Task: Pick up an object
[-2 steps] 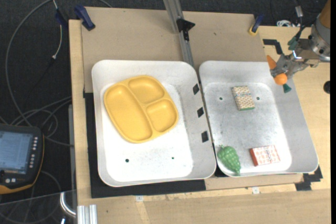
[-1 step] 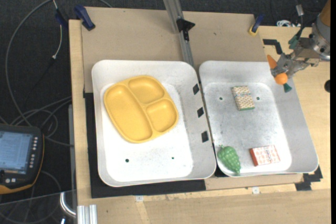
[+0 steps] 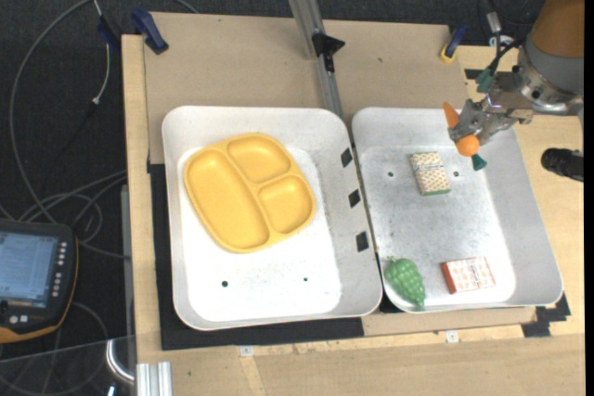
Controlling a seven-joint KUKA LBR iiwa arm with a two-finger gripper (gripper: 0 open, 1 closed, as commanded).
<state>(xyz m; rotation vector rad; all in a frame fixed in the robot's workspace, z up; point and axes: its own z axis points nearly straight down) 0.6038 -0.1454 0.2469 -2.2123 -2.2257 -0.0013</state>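
Claw point(image 3: 471, 136) is hanging over the right bin's point(image 3: 520, 199) upper corner, an orange object point(image 3: 467, 144) sitting at its tips; grip cannot be confirmed. Judging carry step; next, lifting clear is needing a verified hold.

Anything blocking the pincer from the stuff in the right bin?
Nothing visible does. The pincer is over the right bin's upper right part, with an orange piece at its tip. The patterned block lies just to its lower left, the red box and green toy near the front edge, all uncovered.
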